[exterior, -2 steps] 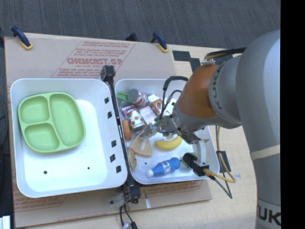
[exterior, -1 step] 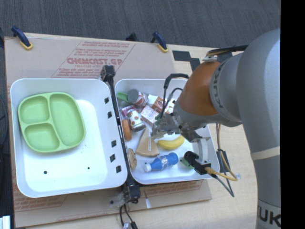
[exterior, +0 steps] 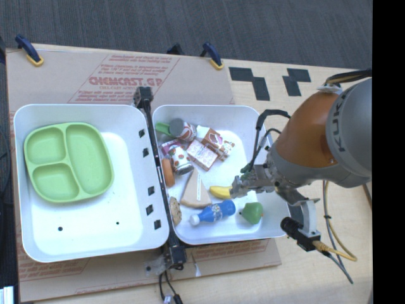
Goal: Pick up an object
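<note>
- The candidates for picking all lie in the right bin (exterior: pixel 250 116): a yellow banana (exterior: pixel 219 192), a green pepper-like piece (exterior: pixel 252 213), a blue-and-white bottle (exterior: pixel 214 213), a pale wedge (exterior: pixel 195 192), small printed packets (exterior: pixel 204 152) and a carrot (exterior: pixel 167 171) against the divider.
- Each of these rests on the bin floor or on its neighbours; none is lifted, so the pick looks not yet done.
- The gripper (exterior: pixel 243 183) sits low over the right part of that bin, just beside the banana's right end and above the green piece; whether it is parted or closed cannot be told, as the wrist hides it.
- Judging by that position, the arm is at the approach or descent stage; closing, lifting and clearing the bin remain.
- The left bin (exterior: pixel 88 239) holds a green divided plate (exterior: pixel 68 162), well apart from the action.
- Both bins rest on cardboard on the counter (exterior: pixel 316 277).
</note>
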You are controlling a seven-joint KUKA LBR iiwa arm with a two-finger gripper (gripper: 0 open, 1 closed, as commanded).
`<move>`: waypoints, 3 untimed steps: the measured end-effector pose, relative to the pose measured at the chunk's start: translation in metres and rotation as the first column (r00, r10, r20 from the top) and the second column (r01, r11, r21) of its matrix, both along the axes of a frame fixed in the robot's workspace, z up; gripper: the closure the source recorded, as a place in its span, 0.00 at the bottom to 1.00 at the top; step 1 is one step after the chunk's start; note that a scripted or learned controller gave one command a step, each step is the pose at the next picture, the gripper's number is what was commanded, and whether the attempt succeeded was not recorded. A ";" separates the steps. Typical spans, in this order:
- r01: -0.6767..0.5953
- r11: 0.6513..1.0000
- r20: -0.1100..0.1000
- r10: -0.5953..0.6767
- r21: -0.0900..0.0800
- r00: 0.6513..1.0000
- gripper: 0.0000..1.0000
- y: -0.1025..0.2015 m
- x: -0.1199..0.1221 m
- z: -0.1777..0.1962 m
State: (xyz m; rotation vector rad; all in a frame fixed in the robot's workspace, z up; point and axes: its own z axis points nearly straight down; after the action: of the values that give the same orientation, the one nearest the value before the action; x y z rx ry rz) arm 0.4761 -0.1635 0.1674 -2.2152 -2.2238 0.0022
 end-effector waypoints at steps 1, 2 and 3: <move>-0.002 1.000 0.008 0.002 -0.005 1.000 1.00 -0.014 0.046 0.160; -0.002 1.000 -0.002 0.002 0.000 1.000 1.00 0.021 0.078 0.029; -0.003 1.000 0.002 0.003 -0.001 1.000 1.00 0.022 0.100 0.025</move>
State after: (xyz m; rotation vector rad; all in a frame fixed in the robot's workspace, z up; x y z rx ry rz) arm 0.5760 -0.1419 0.1921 -2.2136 -2.2283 0.0017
